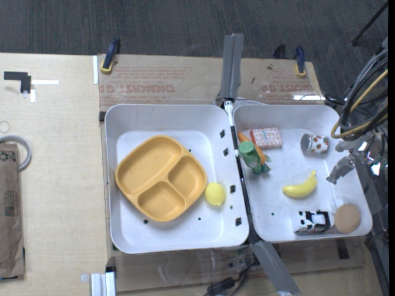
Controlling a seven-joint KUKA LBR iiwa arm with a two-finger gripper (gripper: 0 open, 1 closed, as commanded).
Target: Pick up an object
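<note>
Approach is the step we judge to be in hand: our gripper [340,170] hangs at the right bin's [281,233] right wall, nothing between its fingers, though we cannot tell how wide they stand. Nothing is chosen yet. Using the banana [300,186] as landmark: the gripper sits just right of it, the brown ball [347,217] below-right, the black-and-white toy [312,222] below, the spotted cup [315,143] above. Next we must settle over one object, descend and close.
</note>
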